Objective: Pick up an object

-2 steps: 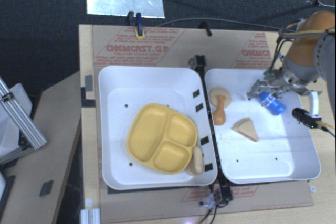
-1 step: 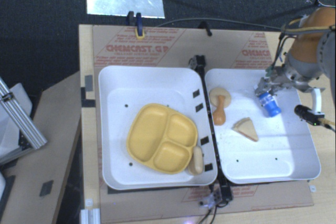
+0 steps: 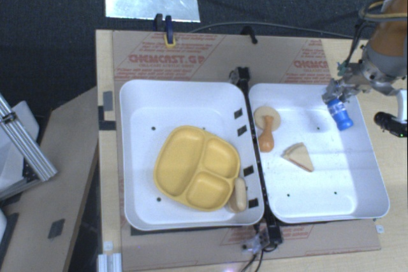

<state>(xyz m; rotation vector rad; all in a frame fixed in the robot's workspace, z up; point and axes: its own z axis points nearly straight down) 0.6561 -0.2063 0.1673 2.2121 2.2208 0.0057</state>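
Observation:
My gripper [image 3: 337,100] hangs over the far right part of the right bin [image 3: 357,200]. It is shut on a small blue cylinder [image 3: 343,118], which sticks out below the fingers, tilted, above the bin's floor. A wooden pestle-shaped piece [image 3: 266,127] lies near the right bin's left wall. A tan wedge [image 3: 298,157] rests at mid-bin, left of and below the gripper.
In the left bin [image 3: 137,137] sits a yellow divided plate [image 3: 196,167], with a beige roll-shaped item [image 3: 239,194] at its right edge against the bin wall. A black divider with clips [image 3: 252,156] runs between the bins. The grey arm [image 3: 386,41] enters from the upper right.

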